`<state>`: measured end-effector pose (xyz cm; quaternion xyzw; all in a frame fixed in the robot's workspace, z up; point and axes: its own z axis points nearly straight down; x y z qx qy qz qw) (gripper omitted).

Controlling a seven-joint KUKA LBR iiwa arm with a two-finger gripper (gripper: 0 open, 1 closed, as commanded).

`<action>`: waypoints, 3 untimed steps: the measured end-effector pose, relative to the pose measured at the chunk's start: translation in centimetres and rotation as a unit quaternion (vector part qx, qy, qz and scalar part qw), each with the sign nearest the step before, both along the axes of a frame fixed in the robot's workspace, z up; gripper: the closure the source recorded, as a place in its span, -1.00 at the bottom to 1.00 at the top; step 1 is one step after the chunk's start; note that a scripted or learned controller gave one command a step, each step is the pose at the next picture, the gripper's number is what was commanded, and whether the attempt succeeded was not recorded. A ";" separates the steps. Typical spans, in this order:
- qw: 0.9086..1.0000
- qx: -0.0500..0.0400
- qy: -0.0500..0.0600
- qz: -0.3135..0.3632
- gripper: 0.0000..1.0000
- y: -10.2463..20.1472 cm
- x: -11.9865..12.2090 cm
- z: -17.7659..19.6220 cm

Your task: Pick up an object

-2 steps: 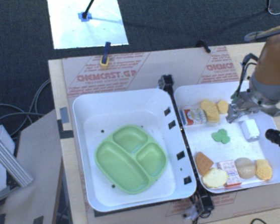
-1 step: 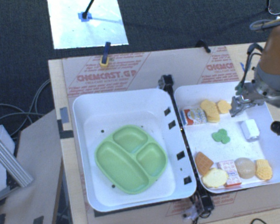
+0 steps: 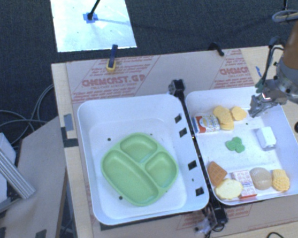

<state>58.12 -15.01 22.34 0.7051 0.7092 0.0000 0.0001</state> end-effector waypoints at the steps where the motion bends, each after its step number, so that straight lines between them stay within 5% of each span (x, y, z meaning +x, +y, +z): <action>1: 1.000 0.001 0.002 0.002 1.00 4.6 -0.6 -1.0; 3: 1.000 0.001 0.002 0.002 1.00 15.2 -2.0 -1.8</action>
